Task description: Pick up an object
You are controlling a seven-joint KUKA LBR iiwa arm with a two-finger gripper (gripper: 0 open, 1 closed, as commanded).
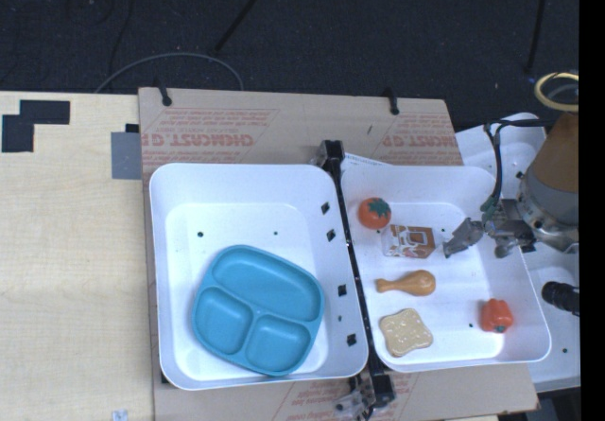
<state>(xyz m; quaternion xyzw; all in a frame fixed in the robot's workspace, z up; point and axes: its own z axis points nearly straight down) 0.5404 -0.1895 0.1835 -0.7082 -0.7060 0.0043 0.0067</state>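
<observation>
The right bin holds several small items. An orange-red tomato with a green top lies near its back left. A small brown-and-white packet sits just below it. A tan drumstick and a slice of toast lie toward the front. A red pepper rests at the front right. My gripper hangs over the bin's right side, just right of the packet, open with only white bin floor showing between its fingers.
The left bin holds a blue divided plate. A black divider runs between the bins. Cardboard lies under both bins. The arm's cables hang over the right bin's back right corner.
</observation>
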